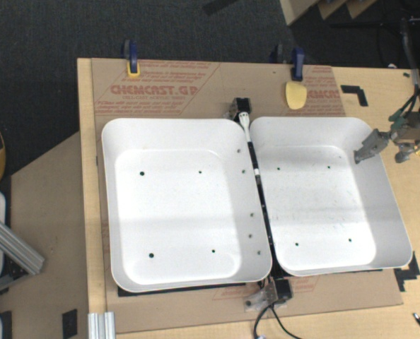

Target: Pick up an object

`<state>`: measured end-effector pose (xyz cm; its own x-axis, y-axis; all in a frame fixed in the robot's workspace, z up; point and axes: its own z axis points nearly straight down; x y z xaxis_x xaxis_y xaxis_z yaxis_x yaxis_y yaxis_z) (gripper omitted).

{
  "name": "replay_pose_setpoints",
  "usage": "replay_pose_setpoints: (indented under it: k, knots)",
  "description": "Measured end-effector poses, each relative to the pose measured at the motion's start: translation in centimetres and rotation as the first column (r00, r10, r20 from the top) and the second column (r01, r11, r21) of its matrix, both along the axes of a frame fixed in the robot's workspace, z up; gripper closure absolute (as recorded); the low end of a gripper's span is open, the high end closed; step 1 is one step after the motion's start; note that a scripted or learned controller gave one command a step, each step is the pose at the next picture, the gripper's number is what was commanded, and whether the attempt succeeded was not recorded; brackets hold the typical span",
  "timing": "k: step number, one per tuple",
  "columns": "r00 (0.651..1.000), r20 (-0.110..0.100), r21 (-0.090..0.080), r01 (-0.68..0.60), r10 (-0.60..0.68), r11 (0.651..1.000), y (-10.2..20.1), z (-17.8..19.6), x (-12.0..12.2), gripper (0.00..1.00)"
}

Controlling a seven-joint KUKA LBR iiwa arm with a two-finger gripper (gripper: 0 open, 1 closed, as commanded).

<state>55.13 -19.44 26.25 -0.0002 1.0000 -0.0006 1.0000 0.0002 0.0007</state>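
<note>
The hand (384,147) sits at the right edge of the frame, over the upper right rim of the right bin (380,253). One grey finger (369,147) points down and left over the bin's corner, another part juts out near the frame's edge; whether the hand is spread or pressed together I cannot tell, since much of it is cut off by the frame. Nothing is visible between its fingers.

The right bin fills the middle right of the frame, its white floor marked by a few small dark dots. The left bin (118,210) lies just beside it at centre left, the two touching along a dark seam down the middle. No loose object to pick up can be made out in either bin.

Both bins rest on a brown board on the tabletop (68,210). Red lettering runs across the board's upper part. Two blue clamps (131,51) grip its top edge, one at upper left, one at upper centre right. A small pale yellow piece (295,94) lies on the board just above the right bin, below the second clamp.
</note>
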Motion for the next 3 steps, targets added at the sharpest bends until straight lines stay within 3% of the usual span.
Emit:
replay_pose_setpoints:
  k: [1,2,3]
  knots:
    - [1.000,0.021,0.000,-0.009,0.009,1.000,8.2,16.1,-4.1,0.00]
    - [1.000,0.005,-0.002,-0.002,0.002,1.000,7.8,16.2,-4.1,1.00]
    - [1.000,-0.012,0.004,-0.007,0.007,1.000,15.1,7.6,-7.4,1.00]
